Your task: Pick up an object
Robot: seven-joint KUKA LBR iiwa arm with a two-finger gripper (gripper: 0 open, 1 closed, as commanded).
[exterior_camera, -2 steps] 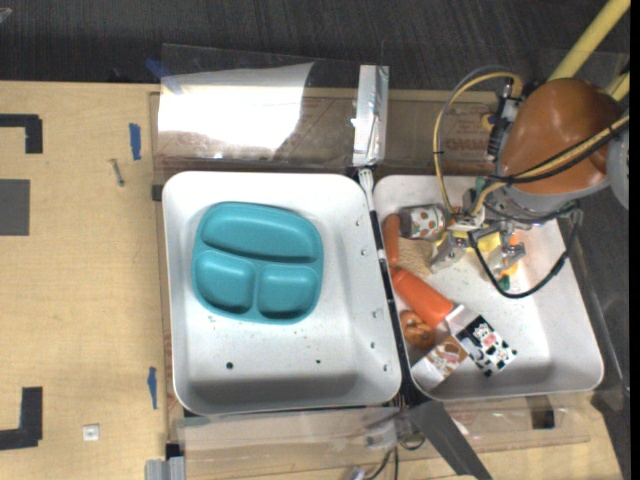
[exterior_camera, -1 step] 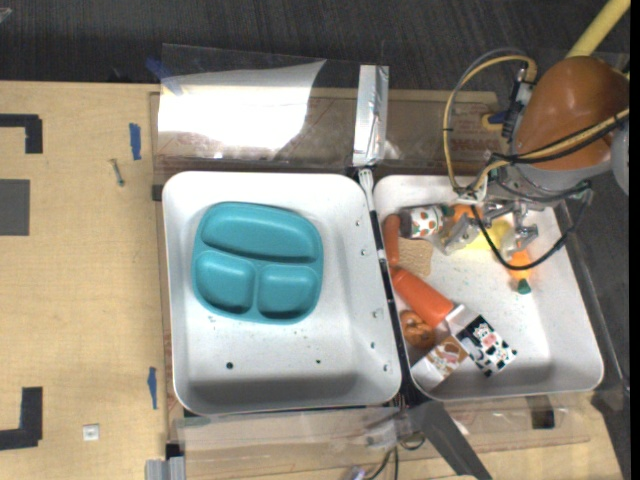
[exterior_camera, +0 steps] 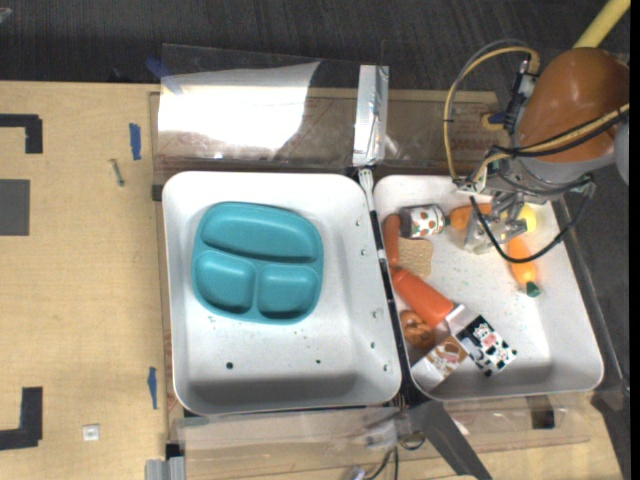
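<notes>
A: Camera view, from above at a slant. Two white bins side by side on the counter [exterior_camera: 70,268]. Left bin [exterior_camera: 340,358] carries a teal divided tray [exterior_camera: 260,260], three compartments, lying flat near the bin's middle.

B: And the right bin [exterior_camera: 570,353]?

A: Cluttered. Along its left wall, an orange-red bottle [exterior_camera: 422,298] lying at a slant. Just above it a tan speckled square [exterior_camera: 416,258], touching or overlapping the bottle's upper end. Above that, a small can with a red-and-white label [exterior_camera: 424,221], on its side. Toward the near edge, a brown item [exterior_camera: 416,328], a white packet [exterior_camera: 440,360] and a black-and-white patterned packet [exterior_camera: 487,344], all close together.

B: The arm?

A: Enters from the right, orange band [exterior_camera: 570,93] up top, cables looping round the wrist. The hand [exterior_camera: 498,230] hangs over the far right part of the right bin, pointing down.

B: Spread or pinching?

A: Cannot tell; cables and wrist body cover that part.

B: Anything beneath it?

A: An orange round piece [exterior_camera: 460,218] just left of the hand, a bit of yellow [exterior_camera: 524,224] to its right, and an orange carrot-shaped toy with a green tip [exterior_camera: 525,274] just below, resting on the bin floor. Whether the hand touches any of these, I cannot say.
</notes>
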